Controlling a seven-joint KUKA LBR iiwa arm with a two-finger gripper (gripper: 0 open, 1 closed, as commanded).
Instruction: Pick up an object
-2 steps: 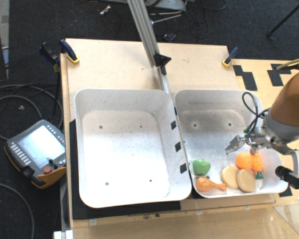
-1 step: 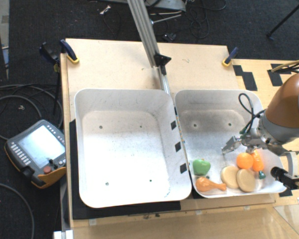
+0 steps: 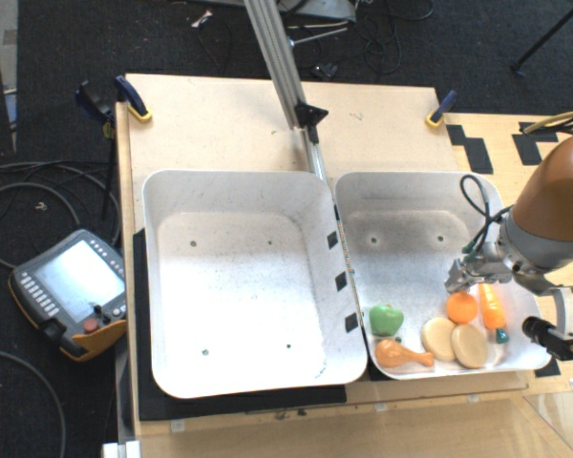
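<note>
Several toy foods lie in the near right corner of the right bin (image 3: 401,208). They are a green pepper (image 3: 386,319), an orange ball (image 3: 461,307), an orange carrot (image 3: 492,305), two beige oval pieces (image 3: 440,338) (image 3: 471,346) and an orange drumstick (image 3: 401,354). My gripper (image 3: 470,277) reaches in from the right and hangs low over the bin, just behind the orange ball and the carrot. Its tip is partly hidden by its own grey body. I see nothing lifted off the bin floor.
The left bin (image 3: 239,275) stands beside the right one, and their walls meet at a ridge (image 3: 342,256). A slanted metal pole (image 3: 279,51) rises behind the bins. A teach pendant (image 3: 72,289) lies on the floor at the left.
</note>
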